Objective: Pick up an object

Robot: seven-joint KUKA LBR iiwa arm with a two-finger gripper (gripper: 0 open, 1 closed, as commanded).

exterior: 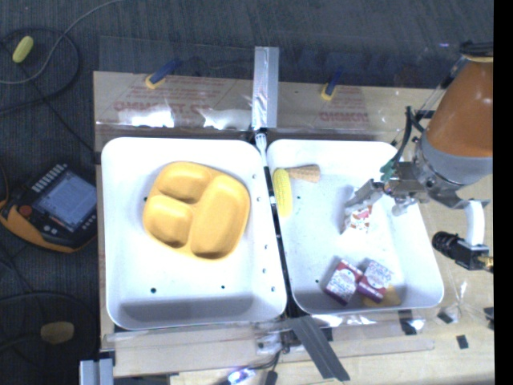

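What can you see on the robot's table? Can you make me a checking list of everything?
Surface: wooden bench bearing a left white bin and a right white bin, side by side.
Job's things: big yellow three-part tray in the left bin; corn cob, small cone, white and red packet and two purple boxes in the right bin.
Clutter: clear plastic sheet clipped along the bench's back edge.
Gripper: gripper over the right bin, beside the packet.
Cables: thin cable on the floor, upper left.
Surroundings: dark carpet; handheld controller on the floor at left.
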